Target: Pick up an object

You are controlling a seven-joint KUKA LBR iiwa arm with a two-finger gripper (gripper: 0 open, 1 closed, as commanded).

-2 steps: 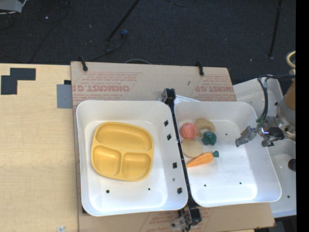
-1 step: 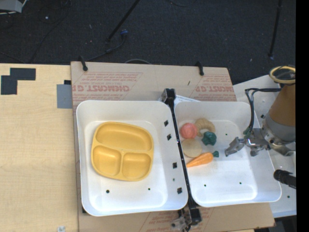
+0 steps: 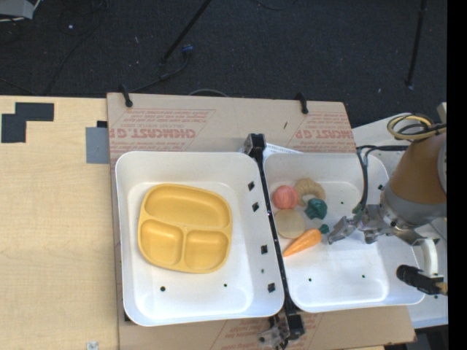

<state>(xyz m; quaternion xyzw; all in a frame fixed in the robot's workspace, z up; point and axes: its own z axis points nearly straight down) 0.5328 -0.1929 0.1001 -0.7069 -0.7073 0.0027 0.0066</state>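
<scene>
My gripper [image 3: 340, 231] sits low in the right bin [image 3: 343, 290], but I cannot tell how it is set from this angle. The carrot [image 3: 302, 243] lies just to its left, tip nearly touching. Beyond that sit a green piece [image 3: 316, 209], pink ball [image 3: 284, 197] and pale disc [image 3: 291, 224]. The yellow tray [image 3: 185, 227] fills the left bin [image 3: 146, 297], well away.
</scene>
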